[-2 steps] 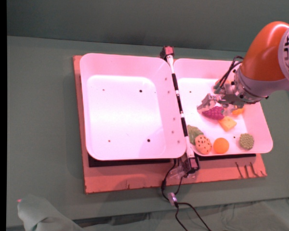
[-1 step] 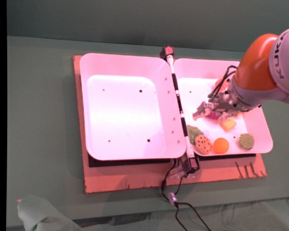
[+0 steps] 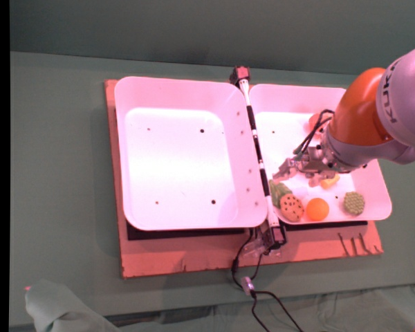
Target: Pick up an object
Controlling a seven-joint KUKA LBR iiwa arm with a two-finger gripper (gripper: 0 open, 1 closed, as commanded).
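green bench, brown board, two white bins. right bin [image 3: 373, 185] holds the pickables along its near edge: orange ball [image 3: 317, 209], brown dotted cookie-like piece [image 3: 291, 207], green dotted piece [image 3: 353, 203], a yellow bit [image 3: 328, 181] under the wrist. gripper [image 3: 290, 167] hangs low over the bin floor, just above the cluster; cannot tell its spread, nothing seen held. step: approach. next: descend onto one piece, close.
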